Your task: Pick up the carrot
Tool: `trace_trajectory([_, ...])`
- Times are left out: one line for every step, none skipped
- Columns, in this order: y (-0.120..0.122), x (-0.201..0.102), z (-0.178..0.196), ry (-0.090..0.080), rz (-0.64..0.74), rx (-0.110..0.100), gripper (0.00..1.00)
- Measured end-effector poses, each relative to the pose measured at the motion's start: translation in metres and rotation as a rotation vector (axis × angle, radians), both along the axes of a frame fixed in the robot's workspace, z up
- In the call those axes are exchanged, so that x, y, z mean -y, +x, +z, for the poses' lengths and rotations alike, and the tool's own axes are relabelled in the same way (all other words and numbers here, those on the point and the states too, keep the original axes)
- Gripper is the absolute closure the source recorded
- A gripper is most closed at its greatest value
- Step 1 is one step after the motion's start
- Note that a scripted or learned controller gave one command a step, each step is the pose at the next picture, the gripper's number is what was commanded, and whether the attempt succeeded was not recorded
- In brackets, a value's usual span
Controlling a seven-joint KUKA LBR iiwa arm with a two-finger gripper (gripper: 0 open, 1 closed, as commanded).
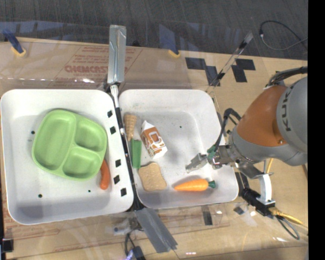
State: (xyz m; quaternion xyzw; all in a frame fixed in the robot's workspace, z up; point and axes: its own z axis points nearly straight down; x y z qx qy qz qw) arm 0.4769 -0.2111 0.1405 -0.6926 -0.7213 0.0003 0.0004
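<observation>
- The carrot [192, 186], smooth, tapered and orange with a small green stub at its right end, lies flat near the front wall of the right bin [197, 103].
- The jaws [196, 162] hang just above and behind the carrot; they are metallic grey and grip nothing, but whether they are open or closed cannot be told.
- Also in the right bin: a ribbed cone [130, 125], a thin green stick [136, 154], a glossy white-and-orange packet [153, 140] and a grainy, squarish slice of toast [152, 176].
- The left bin [13, 110] holds a rounded green plate [70, 144] with compartments, and a small orange piece [104, 175] beside it.
- The bench [59, 64] is cardboard-brown.
</observation>
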Motion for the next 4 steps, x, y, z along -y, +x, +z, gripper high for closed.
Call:
trace_trajectory([0.001,-0.002,-0.048,0.001,0.001,0.001,0.0])
trace_trajectory([0.001,0.0,0.056,-0.001,0.057,0.002,0.0])
trace_trajectory([0.001,-0.002,-0.048,0.0,0.054,0.002,0.0])
trace_trajectory([0.001,-0.002,-0.034,-0.001,0.175,0.001,0.0])
